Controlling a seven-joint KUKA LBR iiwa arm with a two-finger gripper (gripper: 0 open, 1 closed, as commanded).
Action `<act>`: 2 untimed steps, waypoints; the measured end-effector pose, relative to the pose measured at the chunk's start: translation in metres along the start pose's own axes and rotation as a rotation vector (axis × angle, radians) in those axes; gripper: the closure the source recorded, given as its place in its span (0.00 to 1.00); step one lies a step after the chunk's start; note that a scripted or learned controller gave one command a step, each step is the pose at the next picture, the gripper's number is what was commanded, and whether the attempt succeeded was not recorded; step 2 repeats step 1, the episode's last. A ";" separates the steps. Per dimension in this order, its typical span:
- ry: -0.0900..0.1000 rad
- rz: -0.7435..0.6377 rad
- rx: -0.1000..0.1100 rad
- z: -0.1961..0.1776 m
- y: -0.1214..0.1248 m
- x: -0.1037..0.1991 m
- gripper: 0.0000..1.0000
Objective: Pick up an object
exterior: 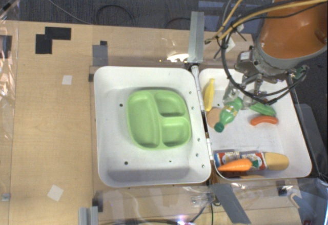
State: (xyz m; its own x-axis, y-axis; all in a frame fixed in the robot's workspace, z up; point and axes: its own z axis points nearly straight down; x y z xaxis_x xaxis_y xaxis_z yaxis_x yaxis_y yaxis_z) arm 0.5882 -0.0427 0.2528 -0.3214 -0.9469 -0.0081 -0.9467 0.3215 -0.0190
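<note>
The arm hides the gripper (245,91) above the green bottle (228,113); jaw state and can (241,159) label stay unreadable.

Divided plate (156,119) in left bin (105,131)

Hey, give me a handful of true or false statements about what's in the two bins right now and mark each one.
1. A green divided plate lies in the left bin. True.
2. The yellow banana lies in the left bin. False: it lies in the right bin, near the divider.
3. The pincer is over the right bin, above the green bottle. True.
4. The carrot lies at the far edge of the right bin. False: it lies along the near edge.
5. The plate has three compartments. True.
</note>
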 end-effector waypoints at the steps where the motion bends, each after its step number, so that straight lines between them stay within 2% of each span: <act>1: 0.004 -0.106 -0.009 -0.038 -0.105 0.053 1.00; 2: 0.004 -0.106 -0.009 -0.038 -0.105 0.053 1.00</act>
